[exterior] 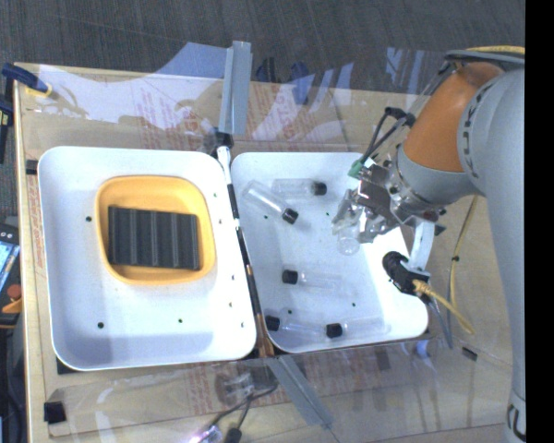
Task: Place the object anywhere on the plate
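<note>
Bench point(120, 118): light wooden top | left: white bin point(65, 321) resting on it | right: second white bin point(402, 317), touching the first

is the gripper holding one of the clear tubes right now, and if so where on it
It cannot be told. The gripper sits over the right bin, with something clear, perhaps a tube, just below it.
</note>
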Available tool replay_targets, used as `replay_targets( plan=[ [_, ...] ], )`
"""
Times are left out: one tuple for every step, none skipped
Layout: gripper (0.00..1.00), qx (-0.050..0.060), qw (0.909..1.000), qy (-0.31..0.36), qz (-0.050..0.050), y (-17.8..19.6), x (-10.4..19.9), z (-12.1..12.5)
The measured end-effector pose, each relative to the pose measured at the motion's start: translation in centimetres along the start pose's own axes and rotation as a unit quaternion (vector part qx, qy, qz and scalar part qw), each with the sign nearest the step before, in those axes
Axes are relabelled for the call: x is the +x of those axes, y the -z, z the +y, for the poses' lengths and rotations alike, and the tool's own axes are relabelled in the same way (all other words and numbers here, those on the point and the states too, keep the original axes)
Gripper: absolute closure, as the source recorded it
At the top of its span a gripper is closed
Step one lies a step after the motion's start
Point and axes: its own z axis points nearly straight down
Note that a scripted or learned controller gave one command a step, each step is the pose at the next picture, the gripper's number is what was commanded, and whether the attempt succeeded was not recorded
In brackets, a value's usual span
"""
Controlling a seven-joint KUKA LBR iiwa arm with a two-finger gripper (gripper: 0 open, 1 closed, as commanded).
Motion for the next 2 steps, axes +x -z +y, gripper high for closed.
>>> replay_targets(
  plan=[
    [1.0, -0.002, 0.9965, 0.084, -0.001, 6.4, 5.5, -0.8],
    [1.0, -0.002, 0.9777, 0.21, -0.001, 3.7, 10.1, 1.5]
  ],
)
